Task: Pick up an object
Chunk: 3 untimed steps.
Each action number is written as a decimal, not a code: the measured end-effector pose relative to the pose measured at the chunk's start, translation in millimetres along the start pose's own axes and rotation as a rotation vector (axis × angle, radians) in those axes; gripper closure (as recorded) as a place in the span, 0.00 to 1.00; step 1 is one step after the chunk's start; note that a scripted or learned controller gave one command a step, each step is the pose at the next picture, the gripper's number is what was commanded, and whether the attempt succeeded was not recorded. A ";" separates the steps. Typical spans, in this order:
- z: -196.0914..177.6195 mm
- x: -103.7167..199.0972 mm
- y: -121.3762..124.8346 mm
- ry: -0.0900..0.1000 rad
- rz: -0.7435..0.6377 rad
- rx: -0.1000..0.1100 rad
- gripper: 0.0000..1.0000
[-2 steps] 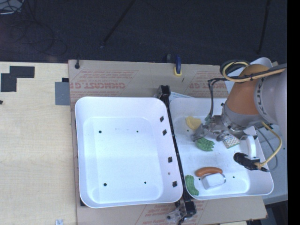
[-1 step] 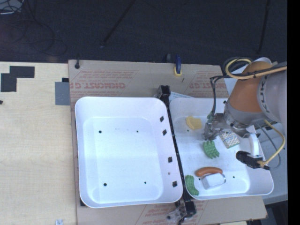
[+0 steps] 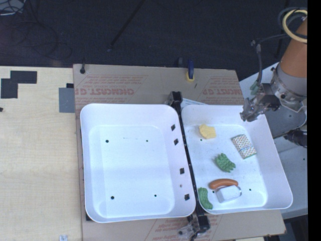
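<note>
Grey arm (image 3: 290, 79), orange band above wrist, yellow cable loop, dark metal claw (image 3: 249, 113)

Smooth white plastic bins (image 3: 130, 119) on printed cardboard (image 3: 150, 84).

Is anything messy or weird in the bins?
Nothing looks spilled or broken. The yellow piece, patterned packet, green toy, orange sausage and green pod lie scattered in the right bin. The gripper hangs by that bin's far rim.
</note>
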<state>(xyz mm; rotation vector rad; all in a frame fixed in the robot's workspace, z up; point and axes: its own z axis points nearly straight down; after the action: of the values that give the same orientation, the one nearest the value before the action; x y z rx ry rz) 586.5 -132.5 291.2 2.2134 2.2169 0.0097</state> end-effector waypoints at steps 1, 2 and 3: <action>32.4 93.1 -24.0 0.006 -0.007 0.017 1.00; -31.7 178.4 -45.1 0.005 -0.009 0.008 1.00; -67.5 248.0 -78.4 0.005 -0.008 0.011 1.00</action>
<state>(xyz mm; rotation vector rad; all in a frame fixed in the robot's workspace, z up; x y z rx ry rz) 507.0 115.4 357.3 2.2125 2.2333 0.0029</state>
